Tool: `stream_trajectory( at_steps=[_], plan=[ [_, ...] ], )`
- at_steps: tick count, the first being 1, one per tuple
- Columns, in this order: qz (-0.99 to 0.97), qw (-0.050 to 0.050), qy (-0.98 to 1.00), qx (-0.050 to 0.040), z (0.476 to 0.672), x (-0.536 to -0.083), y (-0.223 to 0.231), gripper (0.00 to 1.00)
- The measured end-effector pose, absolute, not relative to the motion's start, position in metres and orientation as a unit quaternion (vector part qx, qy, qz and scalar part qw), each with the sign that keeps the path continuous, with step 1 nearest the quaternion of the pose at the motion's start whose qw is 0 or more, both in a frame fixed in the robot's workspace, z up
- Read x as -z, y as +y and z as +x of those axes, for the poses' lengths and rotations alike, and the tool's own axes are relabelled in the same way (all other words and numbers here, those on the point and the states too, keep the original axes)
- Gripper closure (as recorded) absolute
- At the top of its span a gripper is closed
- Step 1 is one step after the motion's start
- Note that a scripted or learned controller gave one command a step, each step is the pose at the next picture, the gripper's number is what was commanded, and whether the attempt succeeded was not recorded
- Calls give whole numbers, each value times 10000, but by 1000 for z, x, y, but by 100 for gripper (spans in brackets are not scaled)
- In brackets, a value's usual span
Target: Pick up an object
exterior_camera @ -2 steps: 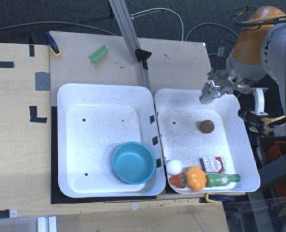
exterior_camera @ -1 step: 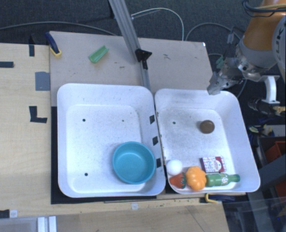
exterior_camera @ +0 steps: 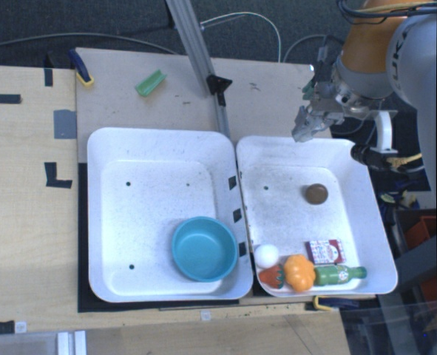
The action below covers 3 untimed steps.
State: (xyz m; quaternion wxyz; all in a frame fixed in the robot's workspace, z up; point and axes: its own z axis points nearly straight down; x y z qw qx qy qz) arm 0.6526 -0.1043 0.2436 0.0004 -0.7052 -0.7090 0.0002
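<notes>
The right bin (exterior_camera: 358,198) holds a brown round object (exterior_camera: 316,194) near its middle. Along its near edge lie a white ball (exterior_camera: 266,255), an orange pepper-like toy (exterior_camera: 300,272), a red piece (exterior_camera: 271,277), a green bottle (exterior_camera: 339,275) and a small red and white packet (exterior_camera: 324,251). The left bin (exterior_camera: 114,198) holds a blue bowl (exterior_camera: 203,248) near its front right. My gripper (exterior_camera: 308,126) hangs above the right bin's far rim, behind the brown object, with nothing seen in it.
A grey pole (exterior_camera: 192,35) slants up from between the bins' far edges. A green block (exterior_camera: 150,83) and a blue-yellow clamp (exterior_camera: 80,68) lie on the board behind the left bin. Cables run behind the bench.
</notes>
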Motion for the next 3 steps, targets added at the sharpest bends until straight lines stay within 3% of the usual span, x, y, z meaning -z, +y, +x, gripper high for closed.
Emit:
stream_trajectory(
  at_steps=[3],
  plan=[
    [-7049,15,-7093,-10,652,-219,72,100]
  ],
)
